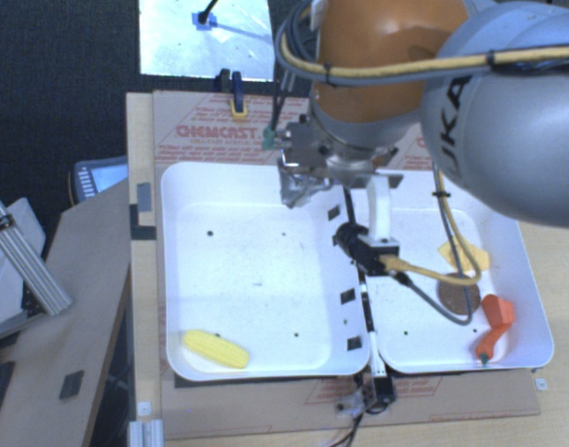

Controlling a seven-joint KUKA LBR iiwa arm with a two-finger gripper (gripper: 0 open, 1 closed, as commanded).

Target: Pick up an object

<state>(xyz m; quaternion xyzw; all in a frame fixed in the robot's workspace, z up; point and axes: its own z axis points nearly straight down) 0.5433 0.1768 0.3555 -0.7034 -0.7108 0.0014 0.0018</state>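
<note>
The gripper (296,192) hangs over the far right part of the left bin (177,250), close to the divide between the two bins; whether it is released or clenched cannot be told from this slanted view, and nothing shows between its tips. Above it the arm's orange band (386,45) and the grey arm (517,110) come in from the right, with a yellow cable (433,63) looped across them. Just right of the gripper a white and black fitting (372,240) stands over the seam between the bins, a yellow cable running from it into the right bin (535,343).

In the left bin a yellow corn cob (215,348) lies at the near left corner, well apart from the gripper. In the right bin an orange carrot (494,324) rests near the right wall, a brown round disc (458,297) just to its left, and a yellow piece (466,257) farther back
</note>
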